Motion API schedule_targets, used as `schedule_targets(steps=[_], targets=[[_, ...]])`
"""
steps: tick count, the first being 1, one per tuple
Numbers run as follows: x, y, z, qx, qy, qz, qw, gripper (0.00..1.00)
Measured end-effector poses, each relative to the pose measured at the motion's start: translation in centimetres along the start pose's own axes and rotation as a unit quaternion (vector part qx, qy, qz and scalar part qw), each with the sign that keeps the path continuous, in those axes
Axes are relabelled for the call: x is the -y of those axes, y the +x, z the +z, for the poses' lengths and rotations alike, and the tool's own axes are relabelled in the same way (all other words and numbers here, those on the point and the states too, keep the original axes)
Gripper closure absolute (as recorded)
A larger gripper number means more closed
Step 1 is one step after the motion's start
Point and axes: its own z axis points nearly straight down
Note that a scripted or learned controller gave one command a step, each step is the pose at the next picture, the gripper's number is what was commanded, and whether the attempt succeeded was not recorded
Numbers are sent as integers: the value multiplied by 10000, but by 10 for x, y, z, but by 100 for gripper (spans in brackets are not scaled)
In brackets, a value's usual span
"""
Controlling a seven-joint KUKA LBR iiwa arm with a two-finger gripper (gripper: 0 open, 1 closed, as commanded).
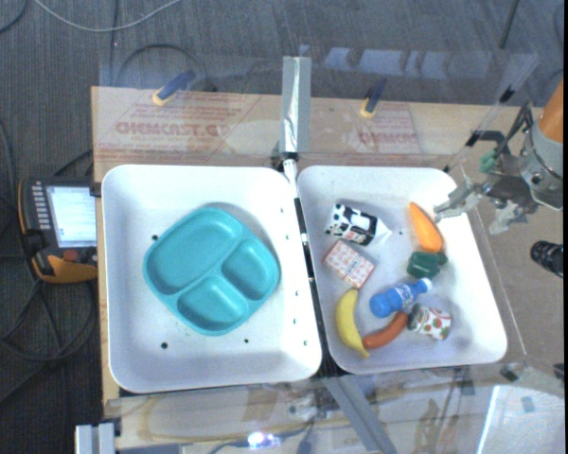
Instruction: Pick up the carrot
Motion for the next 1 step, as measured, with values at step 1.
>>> schedule_targets(steps=[1], targets=[[-30, 12, 138, -4, 36, 79, 10000, 0]])
